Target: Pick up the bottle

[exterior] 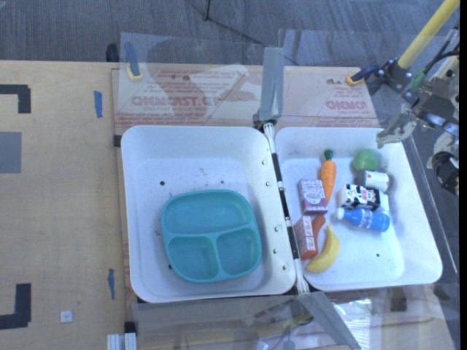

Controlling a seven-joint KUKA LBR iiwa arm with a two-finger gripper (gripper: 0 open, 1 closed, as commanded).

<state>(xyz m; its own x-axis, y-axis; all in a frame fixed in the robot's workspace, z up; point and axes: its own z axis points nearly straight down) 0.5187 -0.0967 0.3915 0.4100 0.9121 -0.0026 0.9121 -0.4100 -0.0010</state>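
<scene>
Two shallow white bins are set side by side on the wooden desk (58, 217). The left bin (146, 159) carries a teal divided plate (211, 234) toward its 6 o'clock side, with bare floor left along the 12 o'clock wall. In the right bin (416, 261) the things are crowded in the centre, and open floor is left along the 6 o'clock and 3 o'clock rims.

The bottle (364, 219), blue with a white cap, lies on its side near the middle of the right bin. A black-and-white patterned toy (361, 195) is seen just at its 12 o'clock, a banana (325, 251) at its 8 o'clock, and a carrot (327, 173) and a pink carton (312, 195) at its 10 o'clock. A green ball (366, 159) sits further toward 12 o'clock.

The gripper (394, 131) is seen over the bin's 1 o'clock corner, above the rim, well apart from the bottle, which lies at its 7 o'clock. Whether the fingers are apart or together cannot be told.

Grey carpet (87, 6) is seen beyond the desk at 12 o'clock.
</scene>
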